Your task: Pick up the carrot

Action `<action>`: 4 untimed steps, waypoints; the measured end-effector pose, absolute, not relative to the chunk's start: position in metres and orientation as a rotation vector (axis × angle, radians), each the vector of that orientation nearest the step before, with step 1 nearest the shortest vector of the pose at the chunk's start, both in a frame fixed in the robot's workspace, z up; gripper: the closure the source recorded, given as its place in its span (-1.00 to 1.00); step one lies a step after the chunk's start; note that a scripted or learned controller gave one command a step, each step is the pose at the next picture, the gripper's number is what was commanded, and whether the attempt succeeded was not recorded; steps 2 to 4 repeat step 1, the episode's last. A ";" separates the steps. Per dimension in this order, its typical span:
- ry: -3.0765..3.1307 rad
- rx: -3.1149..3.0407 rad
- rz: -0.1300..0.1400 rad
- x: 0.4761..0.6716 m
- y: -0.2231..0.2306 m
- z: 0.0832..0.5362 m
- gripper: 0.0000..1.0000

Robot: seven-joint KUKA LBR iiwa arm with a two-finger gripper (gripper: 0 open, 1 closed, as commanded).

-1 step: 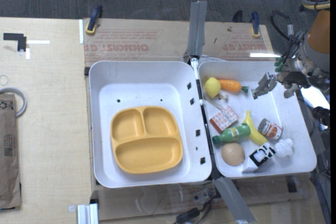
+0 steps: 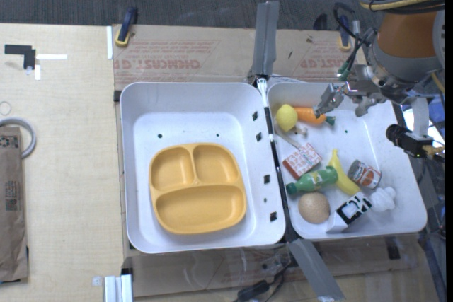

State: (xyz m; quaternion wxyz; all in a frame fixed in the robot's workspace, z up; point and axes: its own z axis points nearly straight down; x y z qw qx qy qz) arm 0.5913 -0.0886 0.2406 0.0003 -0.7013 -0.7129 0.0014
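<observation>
The carrot (image 2: 311,116) is orange with a green stub at its right end. It lies near the back left of the right bin (image 2: 410,219), just right of a yellow lemon (image 2: 286,117). My gripper (image 2: 345,103) hangs over the back of that bin, up and to the right of the carrot. Its left finger (image 2: 325,101) is close to the carrot's green end, and the other finger (image 2: 364,107) is spread well off to the right. The gripper is open and nothing sits between the fingers.
The right bin also holds a red-and-white box (image 2: 302,160), a green bottle (image 2: 313,181), a banana (image 2: 344,177), a can (image 2: 364,173), a brown egg-shaped item (image 2: 313,208) and a white bottle (image 2: 383,199). A yellow divided plate (image 2: 198,187) lies in the left bin (image 2: 134,152).
</observation>
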 end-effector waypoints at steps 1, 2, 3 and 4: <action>-2.239 -2.204 0.004 0.591 -0.089 0.241 -1.00; -2.239 -2.204 0.004 0.591 -0.089 0.241 -1.00; -2.239 -2.204 0.004 0.591 -0.089 0.241 -1.00; -2.239 -2.204 0.004 0.591 -0.089 0.241 -1.00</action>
